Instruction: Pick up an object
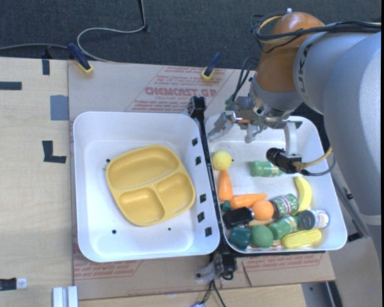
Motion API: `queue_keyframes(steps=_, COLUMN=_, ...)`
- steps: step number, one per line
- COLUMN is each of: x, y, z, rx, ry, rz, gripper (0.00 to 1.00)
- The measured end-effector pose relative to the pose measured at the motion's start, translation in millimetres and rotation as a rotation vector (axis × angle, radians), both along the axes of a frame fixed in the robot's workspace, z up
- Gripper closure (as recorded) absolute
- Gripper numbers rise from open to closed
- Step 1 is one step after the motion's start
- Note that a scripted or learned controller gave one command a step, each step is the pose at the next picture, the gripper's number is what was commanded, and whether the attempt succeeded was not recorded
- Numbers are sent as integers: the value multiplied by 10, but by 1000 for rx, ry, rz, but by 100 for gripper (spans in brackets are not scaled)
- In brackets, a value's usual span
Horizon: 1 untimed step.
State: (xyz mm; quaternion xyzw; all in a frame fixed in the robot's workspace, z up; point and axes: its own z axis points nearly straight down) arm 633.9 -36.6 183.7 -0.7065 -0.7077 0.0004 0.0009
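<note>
Arm [333, 75] fills the right side of the camera view, grey bulk with the orange band above the wrist, reaching over the right bin [320, 128].

2 white bins side by side on the bench. Left bin [89, 190] holds 1 yellow divided tray [150, 184], lying flat near its middle.

Right bin carries the clutter, all crowded toward the near half: banana [302, 192] along the right side, corn cob [301, 238] at the near edge, 2 carrots [225, 185] by the divider, an orange ball [263, 210], a lemon [222, 160] just above the carrots, a green can [262, 168] lying alone near mid-bin, and dark green pieces in the near corner.

Gripper [240, 125] hangs over the far end of the right bin, fingers spread wide, nothing between them. I read it as above bare bin floor, apart from every object; lemon and green can are nearest.

My read: approach stage, no pick target committed yet.

Risks from here: a straight descent closes on bare plastic. If it shifts toward the pile, packed items could jam the fingers or let 2 lift together. Lemon and ball are round, likely to squirt out of a pinch. The left fingertip sits close to the divider wall; a clip there is possible.
</note>
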Motion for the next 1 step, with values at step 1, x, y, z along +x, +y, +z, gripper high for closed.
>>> queue_keyframes(steps=1, x=-76, y=20, z=2, rx=-1, ry=0, rz=-1, gripper=0)
